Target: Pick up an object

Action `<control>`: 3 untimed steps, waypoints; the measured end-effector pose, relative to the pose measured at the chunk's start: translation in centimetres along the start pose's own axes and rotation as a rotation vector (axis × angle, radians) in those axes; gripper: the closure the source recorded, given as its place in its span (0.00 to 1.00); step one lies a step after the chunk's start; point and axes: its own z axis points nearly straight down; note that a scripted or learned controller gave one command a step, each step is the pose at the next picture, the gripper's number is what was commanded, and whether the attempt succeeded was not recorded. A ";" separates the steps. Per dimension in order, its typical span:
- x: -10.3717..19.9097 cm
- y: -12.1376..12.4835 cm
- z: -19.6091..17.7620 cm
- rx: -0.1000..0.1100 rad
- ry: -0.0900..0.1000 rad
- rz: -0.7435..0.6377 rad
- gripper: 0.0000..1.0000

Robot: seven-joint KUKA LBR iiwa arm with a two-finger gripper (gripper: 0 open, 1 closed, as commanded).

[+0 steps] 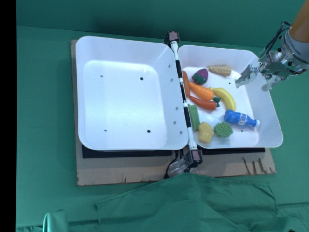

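1. The gripper (255,78) is hanging over the far right corner of the right bin (268,114), reaching in from the right on a grey arm with an orange band (300,25) above the wrist.
2. Its two fingers are standing apart, one fingertip (240,83) lying over the bin's inner wall and the other sitting just past the bin's right rim, with nothing showing between them.
3. Every toy is lying on the floor of the right bin, none of them touching the gripper.
4. The blue bottle (241,119) is lying on its side near the right bin's front right area, below the gripper, its white cap pointing right.
5. The yellow banana (226,98) is curving just beyond the blue bottle, toward the middle of the right bin.
6. Two orange carrots (201,91) are lying slantwise to the left of the banana, one just in front of the other.
7. A purple berry (200,75) and a tan corn cob (220,70) are sitting near the right bin's far wall.
8. A green stick (193,117), a yellow pepper (205,131) and a green round piece (223,129) are resting along the right bin's front left part.
9. The left bin (125,93) is sitting just beside the right bin, the two joined by a striped bar (180,83).
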 end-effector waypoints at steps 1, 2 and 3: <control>0.0 0.0 0.0 0.000 0.000 0.000 0.00; 0.1 -0.1 4.0 0.002 0.000 0.000 0.00; -0.2 0.0 10.1 0.005 0.001 0.001 0.00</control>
